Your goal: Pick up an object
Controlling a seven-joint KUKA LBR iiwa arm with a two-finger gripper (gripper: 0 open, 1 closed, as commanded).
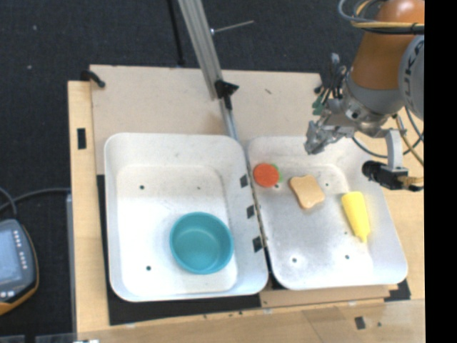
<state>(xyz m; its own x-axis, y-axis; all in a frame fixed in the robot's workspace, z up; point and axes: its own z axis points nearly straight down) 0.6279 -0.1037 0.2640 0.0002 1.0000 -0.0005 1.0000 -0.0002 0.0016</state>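
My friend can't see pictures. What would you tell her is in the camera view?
A robot arm's gripper hangs over the back edge of the right bin, which holds a small tomato, a toast slice and a yellow corn cob. The left bin beside it holds a teal bowl.

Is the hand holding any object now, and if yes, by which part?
Nothing is held. The hand hangs above the right bin, apart from the toast piece.

One fixed overhead camera, slanting down on both bins (114,191).
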